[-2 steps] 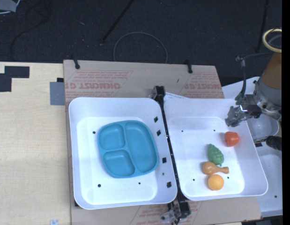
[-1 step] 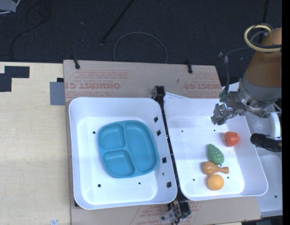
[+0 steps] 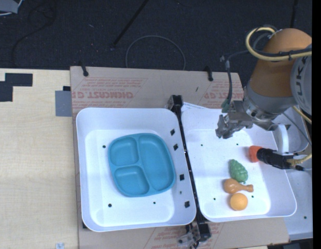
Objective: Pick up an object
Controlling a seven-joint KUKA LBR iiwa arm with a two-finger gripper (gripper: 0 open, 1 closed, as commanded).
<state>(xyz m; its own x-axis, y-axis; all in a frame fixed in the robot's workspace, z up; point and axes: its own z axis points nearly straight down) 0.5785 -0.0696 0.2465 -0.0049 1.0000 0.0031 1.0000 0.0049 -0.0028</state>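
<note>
**Orange ball (image 3: pixel 238 202) and two more toys sit near the right bin's near edge, gripper (image 3: pixel 226 128) over its far part**

The orange ball is the nearest thing in the right bin (image 3: pixel 212 154). It lies toward the near right corner, a little way in from the near edge. Just behind it, so close that I cannot tell whether they touch, is an orange drumstick toy (image 3: pixel 237 186), its thin end pointing at the right edge. Behind that lies a green toy (image 3: pixel 237 170), lumpy and dark, just beside the drumstick's round end. The three form a tight line running from the near edge inward, so each crowds the next.

In the left bin (image 3: pixel 98 201) a blue divided plate (image 3: pixel 141 165) lies flat about the middle, well apart from the toys and beyond the wall where the two bins meet.

Farther back, the gripper is over the right bin's far part, nearer the far left corner than the toys, with bare white floor between it and the green toy. Whether its grasp is open or closed cannot be told from this angle, and nothing shows in it. The arm (image 3: pixel 279 71) rises behind it at the far right corner.

Both bins rest on a cardboard sheet (image 3: pixel 150 90), and the pale wooden surface (image 3: pixel 30 165) stretches off past the left edge.
</note>
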